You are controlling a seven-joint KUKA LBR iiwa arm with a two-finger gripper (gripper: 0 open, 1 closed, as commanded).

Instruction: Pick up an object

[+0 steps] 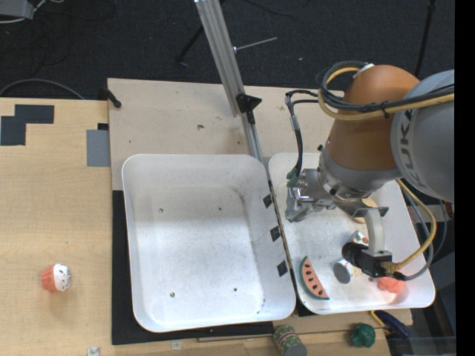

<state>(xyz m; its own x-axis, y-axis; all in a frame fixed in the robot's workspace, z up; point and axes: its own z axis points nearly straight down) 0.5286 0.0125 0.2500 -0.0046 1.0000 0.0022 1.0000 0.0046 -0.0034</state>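
My gripper (298,202) hangs over the right bin (349,302) (open or closed, I can't tell), apart from the watermelon slice (313,279); the arm (438,136) reads "KU".

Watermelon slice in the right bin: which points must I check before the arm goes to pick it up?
1. The watermelon slice lies in the right bin, uncovered: ok.
2. The gripper stands over the slice: not ok; it is farther up the bin in the camera view.
3. The gripper carries nothing: cannot tell.
4. The pink object lies apart from the slice: ok.
5. The slice has room from the bin's left wall: not ok; it lies close to it.
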